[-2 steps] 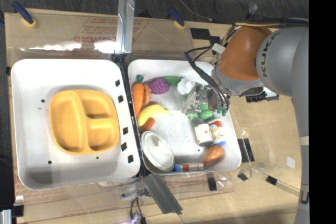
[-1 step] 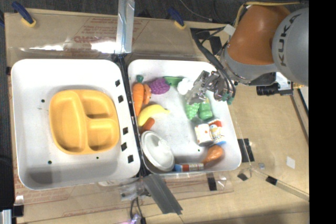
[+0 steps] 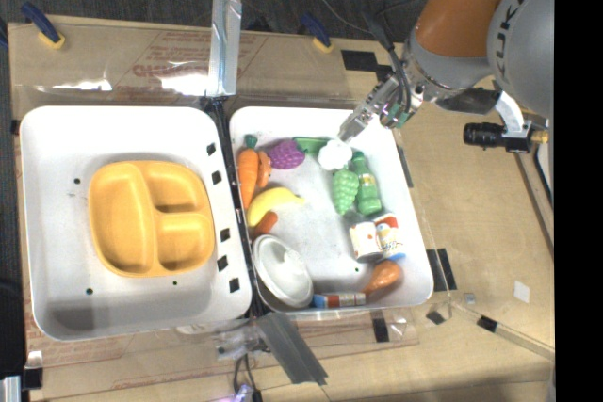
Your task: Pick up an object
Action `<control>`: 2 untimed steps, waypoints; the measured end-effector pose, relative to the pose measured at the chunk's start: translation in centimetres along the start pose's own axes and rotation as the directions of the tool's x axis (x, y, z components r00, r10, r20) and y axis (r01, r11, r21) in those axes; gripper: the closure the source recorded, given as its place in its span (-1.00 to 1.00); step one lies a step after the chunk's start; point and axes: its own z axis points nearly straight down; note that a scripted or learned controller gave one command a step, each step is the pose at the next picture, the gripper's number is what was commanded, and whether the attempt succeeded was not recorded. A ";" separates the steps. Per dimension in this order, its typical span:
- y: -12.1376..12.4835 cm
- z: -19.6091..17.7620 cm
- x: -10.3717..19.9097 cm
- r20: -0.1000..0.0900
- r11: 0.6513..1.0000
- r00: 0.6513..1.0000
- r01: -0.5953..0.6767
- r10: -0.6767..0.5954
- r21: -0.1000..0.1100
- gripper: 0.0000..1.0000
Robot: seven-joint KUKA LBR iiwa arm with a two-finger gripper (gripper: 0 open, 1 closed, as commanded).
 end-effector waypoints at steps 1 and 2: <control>0.2 -1.0 0.0 0.001 1.000 1.000 0.008 -0.008 0.001 1.00; 0.4 -2.0 0.1 0.002 1.000 1.000 0.018 -0.018 0.001 1.00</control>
